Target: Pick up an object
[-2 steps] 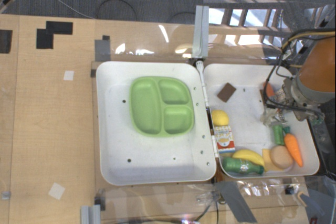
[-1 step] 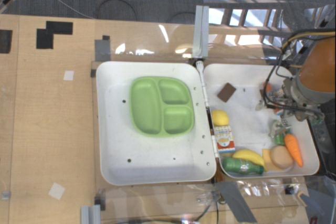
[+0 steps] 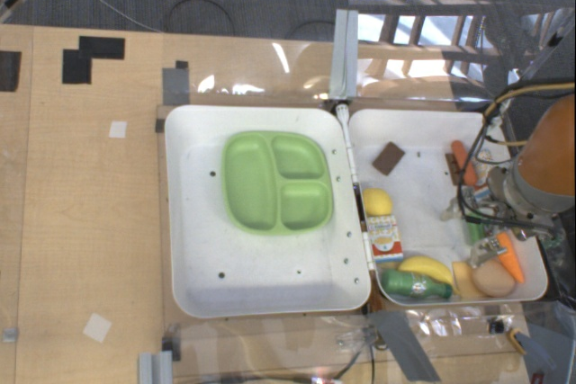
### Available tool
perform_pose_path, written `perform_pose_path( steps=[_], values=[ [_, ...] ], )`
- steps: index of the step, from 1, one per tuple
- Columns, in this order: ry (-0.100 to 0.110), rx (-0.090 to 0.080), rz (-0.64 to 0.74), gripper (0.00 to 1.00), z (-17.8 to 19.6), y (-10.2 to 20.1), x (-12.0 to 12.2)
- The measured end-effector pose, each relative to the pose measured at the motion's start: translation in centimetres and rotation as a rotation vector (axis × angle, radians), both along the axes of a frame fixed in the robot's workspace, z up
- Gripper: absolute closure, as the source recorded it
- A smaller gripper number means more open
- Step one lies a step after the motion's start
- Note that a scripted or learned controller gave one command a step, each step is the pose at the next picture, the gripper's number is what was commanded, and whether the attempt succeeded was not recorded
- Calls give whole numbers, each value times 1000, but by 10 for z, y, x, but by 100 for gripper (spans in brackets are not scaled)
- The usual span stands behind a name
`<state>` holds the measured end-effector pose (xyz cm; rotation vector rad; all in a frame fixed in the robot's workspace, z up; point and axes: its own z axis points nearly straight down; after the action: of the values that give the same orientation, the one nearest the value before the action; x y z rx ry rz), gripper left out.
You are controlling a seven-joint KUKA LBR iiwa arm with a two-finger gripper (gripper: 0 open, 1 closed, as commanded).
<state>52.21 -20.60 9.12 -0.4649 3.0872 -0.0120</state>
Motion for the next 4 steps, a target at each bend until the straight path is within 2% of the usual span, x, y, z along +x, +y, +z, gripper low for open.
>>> perform_pose_path(
  steps=[1, 2, 3, 4],
  values=[
    [-16, -4, 6, 100, 13, 1, 5],
    [11, -4, 512, 100, 59, 1, 28],
    [12, -3, 511, 0, 59, 1, 28],
    [5, -9, 499, 0, 0, 0, -3]
  ],
)
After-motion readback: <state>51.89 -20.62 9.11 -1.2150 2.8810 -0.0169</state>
